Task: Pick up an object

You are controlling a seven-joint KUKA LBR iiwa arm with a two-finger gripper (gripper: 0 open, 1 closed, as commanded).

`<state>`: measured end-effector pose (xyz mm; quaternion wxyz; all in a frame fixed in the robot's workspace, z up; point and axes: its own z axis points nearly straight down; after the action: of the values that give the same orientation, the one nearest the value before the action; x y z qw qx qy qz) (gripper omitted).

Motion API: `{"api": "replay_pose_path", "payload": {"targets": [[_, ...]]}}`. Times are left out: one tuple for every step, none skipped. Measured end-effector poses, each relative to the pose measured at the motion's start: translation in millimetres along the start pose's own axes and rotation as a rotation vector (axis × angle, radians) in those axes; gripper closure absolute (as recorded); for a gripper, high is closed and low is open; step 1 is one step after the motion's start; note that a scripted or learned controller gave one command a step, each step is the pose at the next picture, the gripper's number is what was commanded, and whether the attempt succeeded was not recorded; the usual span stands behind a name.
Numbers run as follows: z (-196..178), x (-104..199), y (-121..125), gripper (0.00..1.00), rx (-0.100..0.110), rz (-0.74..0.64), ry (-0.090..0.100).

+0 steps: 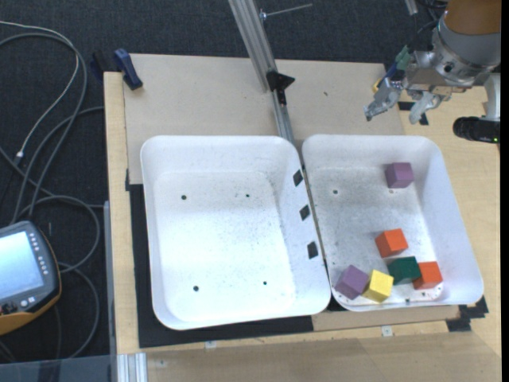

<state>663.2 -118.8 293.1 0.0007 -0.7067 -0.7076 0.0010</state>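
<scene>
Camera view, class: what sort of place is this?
Probably a robotics lab: a grey robot arm with an orange band, two shallow white plastic bins holding small coloured cubes, and loose cables.

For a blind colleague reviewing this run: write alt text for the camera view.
The gripper hangs open above the far edge of the right bin, holding nothing. That bin holds six blocks: a purple block alone at the far end, and orange, green, yellow and purple ones clustered near the front. The left bin sits alongside.

No legible text or labels.
</scene>
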Motion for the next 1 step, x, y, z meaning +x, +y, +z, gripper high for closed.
{"api": "replay_pose_path", "payload": {"targets": [[-15.4,-66.6,-67.7,0.0,0.0,0.009,-0.002]]}}
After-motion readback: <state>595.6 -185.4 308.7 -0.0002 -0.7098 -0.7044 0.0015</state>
